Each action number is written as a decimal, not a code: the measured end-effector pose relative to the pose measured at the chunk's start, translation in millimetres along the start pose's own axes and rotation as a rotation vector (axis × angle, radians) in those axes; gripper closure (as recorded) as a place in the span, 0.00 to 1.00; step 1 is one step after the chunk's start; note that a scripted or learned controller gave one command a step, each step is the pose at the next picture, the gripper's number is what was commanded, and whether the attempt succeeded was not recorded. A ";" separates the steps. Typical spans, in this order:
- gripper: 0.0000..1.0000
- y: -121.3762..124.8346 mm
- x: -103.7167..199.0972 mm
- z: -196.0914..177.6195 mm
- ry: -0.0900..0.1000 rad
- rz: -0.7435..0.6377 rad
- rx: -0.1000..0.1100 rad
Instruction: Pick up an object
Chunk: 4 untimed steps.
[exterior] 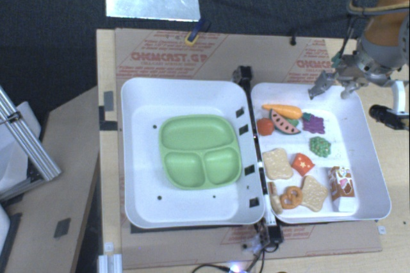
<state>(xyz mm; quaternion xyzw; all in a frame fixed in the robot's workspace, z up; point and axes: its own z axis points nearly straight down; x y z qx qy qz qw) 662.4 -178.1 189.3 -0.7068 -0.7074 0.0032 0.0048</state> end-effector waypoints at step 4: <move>1.00 15.3 5.6 83.3 -0.005 -0.008 -0.018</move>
